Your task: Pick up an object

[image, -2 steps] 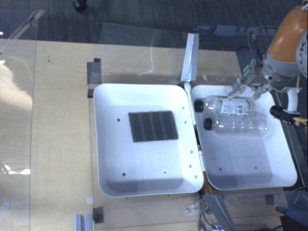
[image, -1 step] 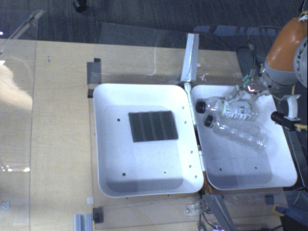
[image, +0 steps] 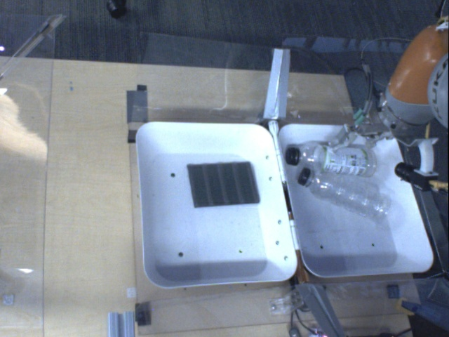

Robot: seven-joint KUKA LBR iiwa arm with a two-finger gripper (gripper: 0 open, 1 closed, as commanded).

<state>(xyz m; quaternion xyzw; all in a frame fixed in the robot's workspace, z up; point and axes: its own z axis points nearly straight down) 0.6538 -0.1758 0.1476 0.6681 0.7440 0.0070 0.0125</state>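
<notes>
Two clear plastic bottles with black caps lie in the right bin (image: 414,258). The upper bottle (image: 333,158) has a white label, and its cap points left. The lower bottle (image: 347,192) lies at a slant just below it, touching or nearly touching it. A dark ribbed mat (image: 223,184) lies flat in the left bin (image: 161,251). My gripper (image: 363,126) hangs at the far right corner of the right bin, just above the base end of the upper bottle. The grey arm with its orange band (image: 415,69) comes in from the right.
A metal bar (image: 278,83) stands upright behind the seam between the bins. Cables and a black part of the arm (image: 414,174) sit along the right bin's right rim. Bare wooden bench lies to the left.
</notes>
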